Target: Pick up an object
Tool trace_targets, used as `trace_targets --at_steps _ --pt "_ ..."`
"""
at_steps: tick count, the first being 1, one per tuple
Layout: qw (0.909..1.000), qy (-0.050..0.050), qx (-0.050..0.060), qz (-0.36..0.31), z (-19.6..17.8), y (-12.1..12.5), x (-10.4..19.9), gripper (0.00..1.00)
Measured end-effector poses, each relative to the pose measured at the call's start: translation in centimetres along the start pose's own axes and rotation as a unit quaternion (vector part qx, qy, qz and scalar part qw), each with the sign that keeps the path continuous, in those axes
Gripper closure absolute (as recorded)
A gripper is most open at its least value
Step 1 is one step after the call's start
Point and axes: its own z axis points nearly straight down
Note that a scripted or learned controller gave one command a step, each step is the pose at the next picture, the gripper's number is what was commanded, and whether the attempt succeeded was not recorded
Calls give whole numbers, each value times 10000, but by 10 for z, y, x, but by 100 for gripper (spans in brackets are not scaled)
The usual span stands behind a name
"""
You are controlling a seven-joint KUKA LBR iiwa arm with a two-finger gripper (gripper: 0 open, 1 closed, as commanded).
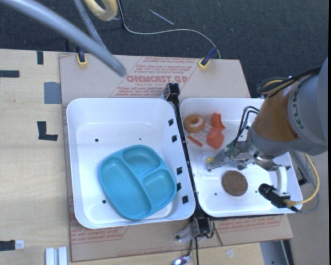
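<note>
Floor: dark carpet runs across the top of the view, with a thin pale cable (171,33) looping over it.
Desk: light wood desk (22,164) with black tape marks on its left part; a brown cardboard sheet (154,76) with red print lies on it under both bins, held by yellow clamps at its two far corners.
Arm: the grey arm (298,115) with its orange band comes in from the right and hangs over the right bin's right half.
Left bin: white bin (83,115) holding a blue divided plate (137,181), which lies flat toward the near side of the bin.
Right bin: white bin (237,206), touching the left bin along a black centre seam.
Brown disc: a round brown object (234,183) on the right bin's floor, just beside the gripper on its near side.
Orange-red pieces: an orange-red object (215,131) lies toward the far left of the right bin, with a smaller red bit just beside it.
Ring: a tan doughnut-like ring (195,122) lies just left of the orange-red object.
Jaws: the gripper (220,159) sits low in the middle of the right bin, pointing left; I cannot tell whether the jaws are open or closed, and nothing is visibly between them.
</note>
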Motion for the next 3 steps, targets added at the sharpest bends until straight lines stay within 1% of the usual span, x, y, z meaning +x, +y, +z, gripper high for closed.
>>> trace_targets --at_steps 1,3 --pt "10000 3 -18 -4 -14 1 1 100" --pt "10000 -9 -39 -3 -140 5 3 100"
